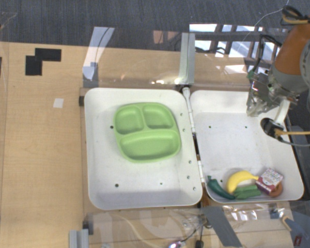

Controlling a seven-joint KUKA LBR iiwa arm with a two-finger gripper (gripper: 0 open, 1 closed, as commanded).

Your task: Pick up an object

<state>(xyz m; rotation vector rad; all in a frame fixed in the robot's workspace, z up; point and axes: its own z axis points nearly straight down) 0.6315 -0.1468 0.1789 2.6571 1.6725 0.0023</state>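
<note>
I judge the approach step pending: my end effector (258, 107) hangs with nothing visibly between its tips, the banana (241, 179) well below it in the right bin (222, 138), so descent follows.

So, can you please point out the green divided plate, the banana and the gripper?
green divided plate (146, 132): camera view, on the ridge between its compartments.
banana (241, 180): camera view, middle of its yellow curve.
gripper (258, 105): camera view, at its fingertips.
</note>
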